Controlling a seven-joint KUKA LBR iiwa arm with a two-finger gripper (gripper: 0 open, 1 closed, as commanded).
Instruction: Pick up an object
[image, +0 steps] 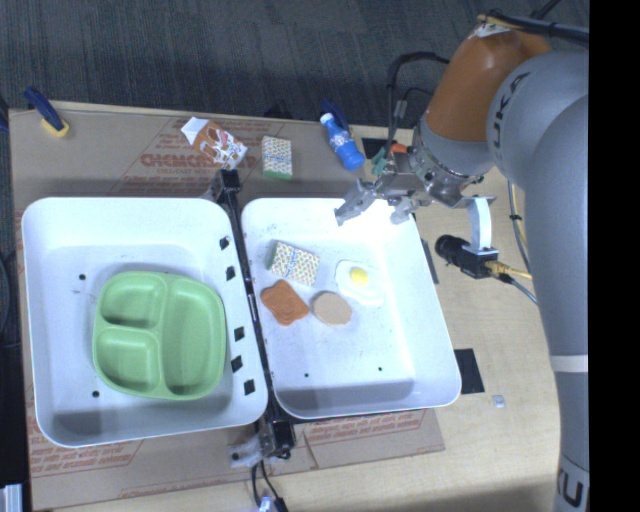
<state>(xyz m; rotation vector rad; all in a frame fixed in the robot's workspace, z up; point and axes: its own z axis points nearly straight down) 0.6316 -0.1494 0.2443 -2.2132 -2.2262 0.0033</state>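
The right bin (420, 345) holds a patterned cracker-like square (293, 262), an orange-brown piece (285, 302), a tan round piece (332, 309) and a toy fried egg (358, 281). My gripper (375, 207) hovers above the bin's far edge, up and to the right of these pieces. Its fingers (351, 209) are spread apart and nothing sits between them. The grey arm with its orange band comes in from the upper right.
The left bin (40, 260) holds a green divided plate (160, 335). Behind the bins on the cardboard lie a snack wrapper (213, 145), a small patterned packet (277, 156) and a blue bottle (343, 143). A blue-and-yellow clamp (47, 112) sits at far left.
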